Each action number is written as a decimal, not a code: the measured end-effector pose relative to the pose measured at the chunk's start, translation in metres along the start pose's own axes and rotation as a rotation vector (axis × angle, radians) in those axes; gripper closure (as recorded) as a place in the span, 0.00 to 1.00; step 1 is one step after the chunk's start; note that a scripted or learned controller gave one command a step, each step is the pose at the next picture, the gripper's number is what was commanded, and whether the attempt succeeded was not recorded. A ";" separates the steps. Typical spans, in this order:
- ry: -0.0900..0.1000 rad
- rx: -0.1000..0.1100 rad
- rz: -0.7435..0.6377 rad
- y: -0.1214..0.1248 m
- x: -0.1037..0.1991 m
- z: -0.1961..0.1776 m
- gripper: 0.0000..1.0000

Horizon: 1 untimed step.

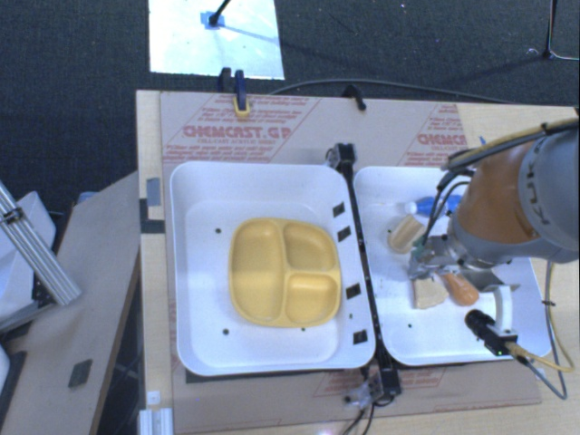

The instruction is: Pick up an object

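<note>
White bins: two shallow trays sit side by side on a bench covered with clear sheet printed in red lettering; the left bin (195,243) and the right bin (381,333) meet along a dark central divider.
Yellow plate: a sectioned plate (285,272) with three compartments lies flat in the middle of the left bin, well apart from the arm.
Arm: a grey arm with an orange band (494,198) reaches in from the right and hangs over the right bin.
Gripper: the gripper (430,263) points down among the small objects in the right bin; whether it is parted, closed or holding anything cannot be told from this angle.
Objects in right bin: a tan, bread-like piece (405,233) lies toward the bin's far left; a pale block (428,294) and an orange piece (460,289) lie just beside the gripper, touching each other; a white and blue item (422,207) peeks out behind the arm.
</note>
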<state>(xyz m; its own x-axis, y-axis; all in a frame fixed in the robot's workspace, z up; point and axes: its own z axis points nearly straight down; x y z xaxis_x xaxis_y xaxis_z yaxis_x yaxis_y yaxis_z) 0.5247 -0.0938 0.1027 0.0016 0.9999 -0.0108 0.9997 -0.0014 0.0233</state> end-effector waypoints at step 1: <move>0.011 0.021 -0.006 0.000 0.009 -0.049 1.00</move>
<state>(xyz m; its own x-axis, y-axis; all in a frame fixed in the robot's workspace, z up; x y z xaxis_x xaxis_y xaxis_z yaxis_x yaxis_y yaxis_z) 0.5235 -0.0842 0.1517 -0.0040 1.0000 0.0000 1.0000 0.0040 0.0026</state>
